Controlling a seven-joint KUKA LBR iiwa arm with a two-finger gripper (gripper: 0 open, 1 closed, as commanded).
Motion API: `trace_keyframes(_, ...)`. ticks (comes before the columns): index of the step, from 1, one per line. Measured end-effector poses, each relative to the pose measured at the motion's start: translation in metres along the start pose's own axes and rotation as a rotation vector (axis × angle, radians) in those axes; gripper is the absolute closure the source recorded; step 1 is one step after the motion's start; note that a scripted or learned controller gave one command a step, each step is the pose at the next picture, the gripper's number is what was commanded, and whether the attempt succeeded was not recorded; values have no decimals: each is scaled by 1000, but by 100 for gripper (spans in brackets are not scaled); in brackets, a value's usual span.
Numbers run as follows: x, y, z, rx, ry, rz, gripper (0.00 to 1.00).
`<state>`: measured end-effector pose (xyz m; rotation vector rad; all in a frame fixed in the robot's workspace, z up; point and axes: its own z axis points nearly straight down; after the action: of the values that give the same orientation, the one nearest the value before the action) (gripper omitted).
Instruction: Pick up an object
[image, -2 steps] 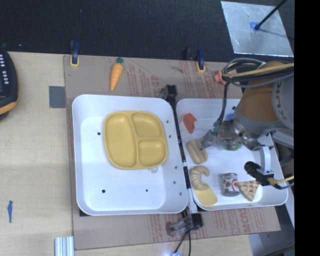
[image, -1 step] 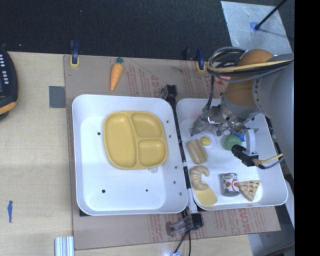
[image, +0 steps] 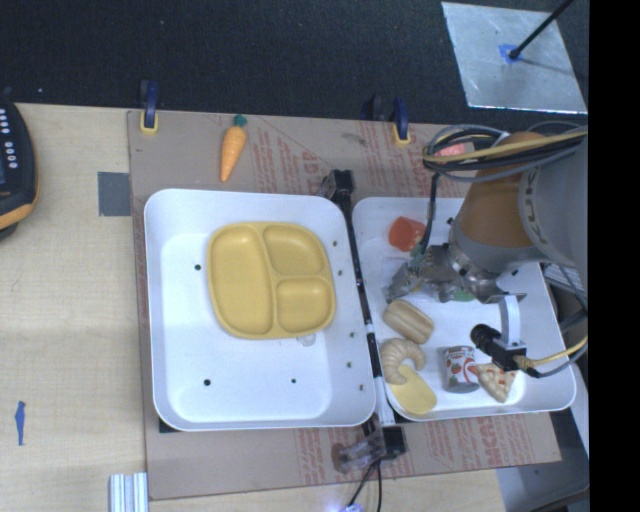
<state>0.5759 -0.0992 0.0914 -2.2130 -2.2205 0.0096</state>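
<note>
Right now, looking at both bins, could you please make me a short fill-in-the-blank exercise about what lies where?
1. The yellow divided plate lies in the ____ bin.
2. The toy carrot lies outside both bins, on the ____ board.
3. The arm reaches over the ____ bin.
4. The croissant lies in the same bin as the ____ slice.

Missing words: left; brown; right; pizza

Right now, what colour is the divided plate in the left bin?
Pale yellow, the divided plate, seen in the camera view.
</note>
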Motion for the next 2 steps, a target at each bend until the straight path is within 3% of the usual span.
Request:
trace_keyframes(1, 7, 76, -2, -14, -1, -3, 0)
trace_keyframes(2, -32, 81, -2, -9, -3, 2, 0)
